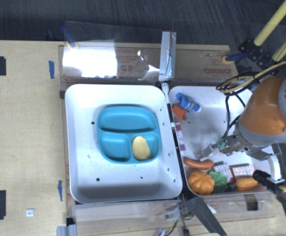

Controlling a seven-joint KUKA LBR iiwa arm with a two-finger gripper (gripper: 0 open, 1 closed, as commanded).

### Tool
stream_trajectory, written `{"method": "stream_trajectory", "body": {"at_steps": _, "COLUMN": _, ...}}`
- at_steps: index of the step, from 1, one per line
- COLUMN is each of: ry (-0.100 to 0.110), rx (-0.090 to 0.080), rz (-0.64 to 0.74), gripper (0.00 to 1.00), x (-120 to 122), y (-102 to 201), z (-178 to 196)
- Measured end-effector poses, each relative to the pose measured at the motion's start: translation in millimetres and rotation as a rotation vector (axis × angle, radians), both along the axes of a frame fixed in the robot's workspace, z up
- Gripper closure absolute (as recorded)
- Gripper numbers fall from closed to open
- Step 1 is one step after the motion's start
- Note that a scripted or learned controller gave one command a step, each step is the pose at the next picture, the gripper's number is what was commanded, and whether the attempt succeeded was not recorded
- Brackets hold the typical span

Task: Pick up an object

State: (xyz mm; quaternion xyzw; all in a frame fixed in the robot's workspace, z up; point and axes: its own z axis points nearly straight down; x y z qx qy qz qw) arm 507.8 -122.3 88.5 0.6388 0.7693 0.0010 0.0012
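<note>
The wooden bench (19,132) bears two white bins (83,181); tool (220,147) state unclear.

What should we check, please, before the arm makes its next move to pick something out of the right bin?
1. Gripper over the right bin: ok.
2. Nothing between its fingers yet: cannot tell.
3. Nearest target, the hot dog, unobstructed from above: ok.
4. Pumpkin and carrot crowded with other items near the bin's front: not ok.
5. Blue bottle lying apart: ok.
6. Blue tray with the lemon away from the arm's path: ok.
</note>
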Motion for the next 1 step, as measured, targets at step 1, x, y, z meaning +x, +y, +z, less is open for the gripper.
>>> {"method": "stream_trajectory", "body": {"at_steps": 1, "ry": -0.005, "rx": -0.006, "rz": 0.103, "gripper": 0.0, "x": -15.5, "y": -75.5, "z": -1.4}}
